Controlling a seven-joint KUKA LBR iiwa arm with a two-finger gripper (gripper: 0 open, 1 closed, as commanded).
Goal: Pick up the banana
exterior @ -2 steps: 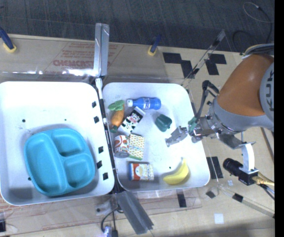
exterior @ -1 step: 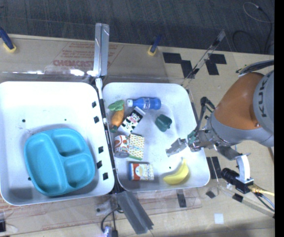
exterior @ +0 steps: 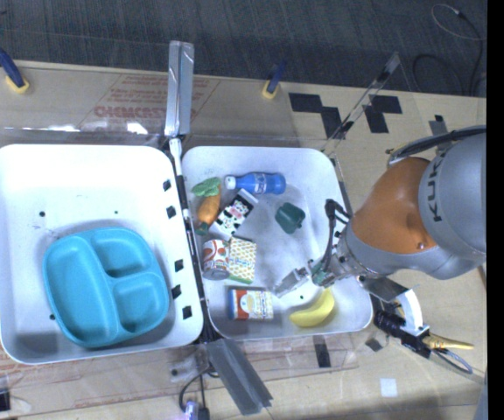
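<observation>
The yellow banana (exterior: 315,310) lies in the front right corner of the right bin (exterior: 344,199), close to its front wall. My gripper (exterior: 306,278) hangs just above and behind the banana, a little to its left, on the grey arm with the orange band that comes in from the right. Nothing shows in its hold, and the banana rests on the bin floor.
In the right bin are a red and white carton (exterior: 252,304) left of the banana, a patterned packet (exterior: 241,259), a dark green cup (exterior: 290,217), a blue bottle (exterior: 256,183) and a carrot (exterior: 208,208). The left bin holds a blue divided plate (exterior: 108,285).
</observation>
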